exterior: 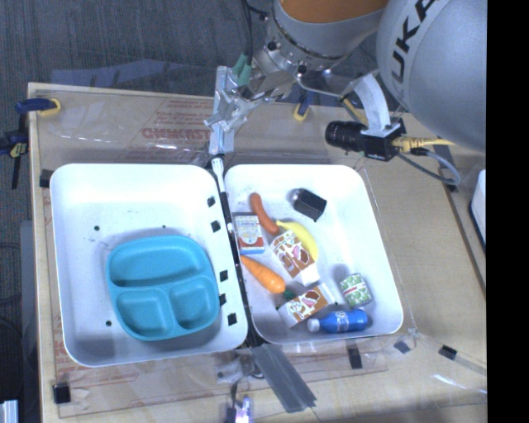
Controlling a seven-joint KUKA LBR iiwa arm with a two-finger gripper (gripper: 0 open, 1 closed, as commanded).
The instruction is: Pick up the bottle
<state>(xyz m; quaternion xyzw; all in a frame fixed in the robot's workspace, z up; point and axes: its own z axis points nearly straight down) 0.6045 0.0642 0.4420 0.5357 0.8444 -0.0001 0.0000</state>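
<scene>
The grey arm with its orange band (331, 10) reaches in at the top, well beyond the far rim of the right-hand shallow white plastic bin (376, 240), which serves here as the landmark. The wooden bench (430, 248) carries that bin, and the left-hand white bin (74, 215) touches its left rim. A blue three-compartment plastic tray (161, 285) lies in that left neighbour. The metal two-finger gripper (221, 124) hangs above the bench just past the landmark's far left corner; whether its fingers are apart or together cannot be told, and nothing shows between them. Inside the landmark, a patterned brown-and-white carton (294, 254) lies near the middle, with a yellow banana (302, 236) touching its far side. An orange toy carrot (264, 275) lies toward the left wall. The small blue plastic bottle with a white cap (340, 321) lies on its side by the near rim, toward the right corner. A black box (308, 203) sits near the far wall
</scene>
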